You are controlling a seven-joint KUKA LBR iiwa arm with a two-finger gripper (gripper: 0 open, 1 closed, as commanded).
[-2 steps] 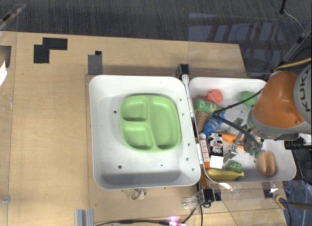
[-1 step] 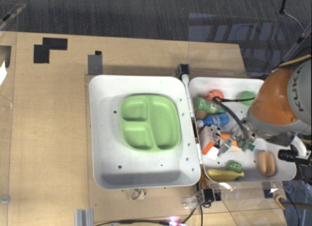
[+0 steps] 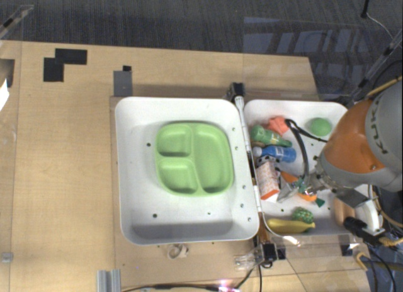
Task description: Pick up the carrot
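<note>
Gripper low in the right bin, beside the carrot

Two white bins side by side on the bench (image 3: 63, 177). In the left bin (image 3: 135, 215), a green divided tray (image 3: 192, 158), lying flat near the middle. In the right bin (image 3: 277, 108), a crowd of small things: a green bottle (image 3: 271, 136) toward the far left, a blue bottle (image 3: 280, 154) just near of it, a green ball (image 3: 320, 126) at the far side, a white and orange packet (image 3: 267, 180) along the left wall, a banana (image 3: 289, 225) at the near edge. Carrot (image 3: 291, 177) in the middle of that bin, orange, right of the packet and partly hidden by the tool. Arm (image 3: 356, 146) in from the right, orange band over the bin. Gripper (image 3: 302, 190) down among the clutter, just beside the carrot; fingers too obscured to tell whether apart or together.
</note>
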